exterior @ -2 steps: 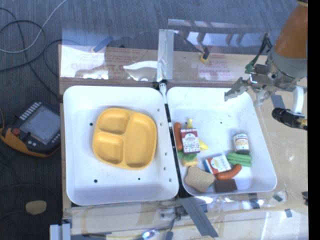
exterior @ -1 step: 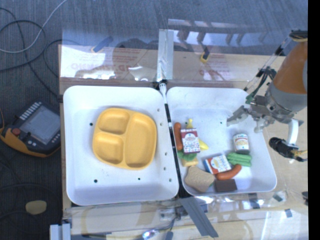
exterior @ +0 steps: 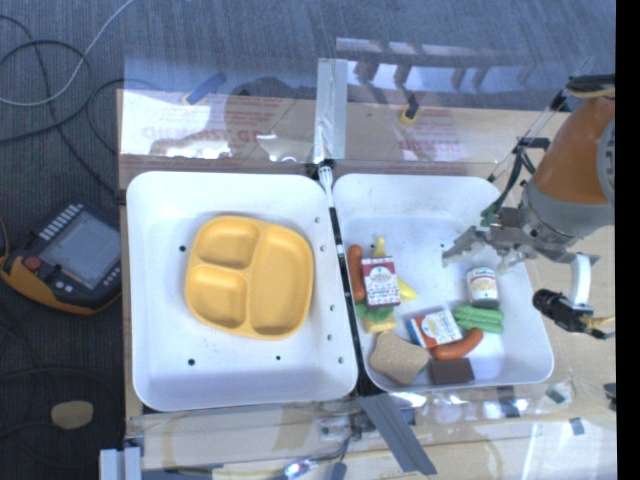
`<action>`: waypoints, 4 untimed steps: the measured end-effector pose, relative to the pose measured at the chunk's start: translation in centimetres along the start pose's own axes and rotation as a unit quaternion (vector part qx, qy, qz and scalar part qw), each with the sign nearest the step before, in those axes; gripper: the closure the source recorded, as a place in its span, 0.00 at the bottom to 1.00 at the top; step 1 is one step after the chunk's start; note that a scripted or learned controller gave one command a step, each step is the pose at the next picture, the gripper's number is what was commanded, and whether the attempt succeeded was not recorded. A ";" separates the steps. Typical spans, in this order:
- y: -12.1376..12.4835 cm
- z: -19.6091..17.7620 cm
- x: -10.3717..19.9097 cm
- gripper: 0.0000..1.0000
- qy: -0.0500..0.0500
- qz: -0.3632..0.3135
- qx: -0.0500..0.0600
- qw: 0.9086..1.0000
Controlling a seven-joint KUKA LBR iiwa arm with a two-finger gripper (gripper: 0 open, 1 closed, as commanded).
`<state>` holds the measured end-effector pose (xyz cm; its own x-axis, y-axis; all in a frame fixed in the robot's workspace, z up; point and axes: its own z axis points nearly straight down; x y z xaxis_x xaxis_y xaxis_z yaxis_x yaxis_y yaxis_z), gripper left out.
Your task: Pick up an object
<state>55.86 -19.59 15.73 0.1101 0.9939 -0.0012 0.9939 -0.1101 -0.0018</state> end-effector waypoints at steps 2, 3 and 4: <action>-6.6 6.6 2.1 0.00 -0.002 -0.124 -0.010 0.992; -6.4 5.4 2.2 1.00 -0.001 -0.124 -0.013 0.992; -4.8 6.5 4.9 1.00 -0.004 -0.186 -0.008 0.983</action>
